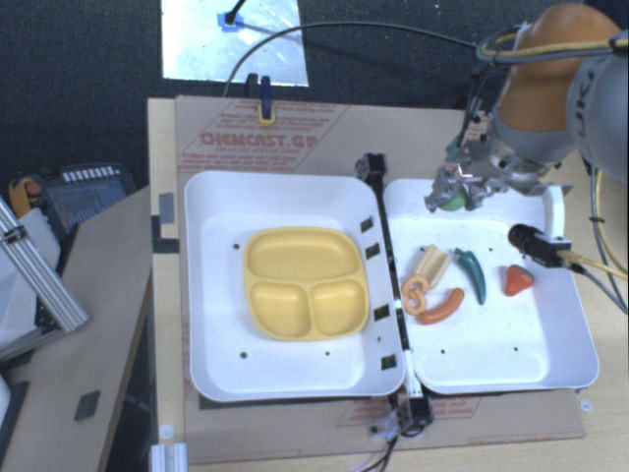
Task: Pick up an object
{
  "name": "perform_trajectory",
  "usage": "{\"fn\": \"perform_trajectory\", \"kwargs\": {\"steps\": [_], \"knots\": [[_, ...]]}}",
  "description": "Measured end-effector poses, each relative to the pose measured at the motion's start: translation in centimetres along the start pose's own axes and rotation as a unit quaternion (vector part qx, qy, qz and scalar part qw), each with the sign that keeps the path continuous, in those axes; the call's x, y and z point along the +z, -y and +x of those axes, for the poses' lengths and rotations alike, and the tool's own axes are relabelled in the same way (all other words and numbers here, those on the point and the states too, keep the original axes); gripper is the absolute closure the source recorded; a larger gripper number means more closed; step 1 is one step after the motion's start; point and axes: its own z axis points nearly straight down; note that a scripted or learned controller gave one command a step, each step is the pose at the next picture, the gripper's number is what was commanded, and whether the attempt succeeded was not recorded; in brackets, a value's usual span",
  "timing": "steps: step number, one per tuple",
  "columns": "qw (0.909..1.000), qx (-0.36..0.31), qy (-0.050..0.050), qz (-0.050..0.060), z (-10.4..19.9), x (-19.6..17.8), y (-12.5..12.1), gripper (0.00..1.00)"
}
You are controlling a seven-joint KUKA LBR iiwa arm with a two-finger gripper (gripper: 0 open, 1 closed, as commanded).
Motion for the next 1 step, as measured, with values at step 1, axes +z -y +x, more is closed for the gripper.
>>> {"fn": "perform_trajectory", "kwargs": {"steps": [1], "knots": [[1.0, 0.0, 0.0, 0.001, 5.2, 1.02, 2.44, 1.0]]}}
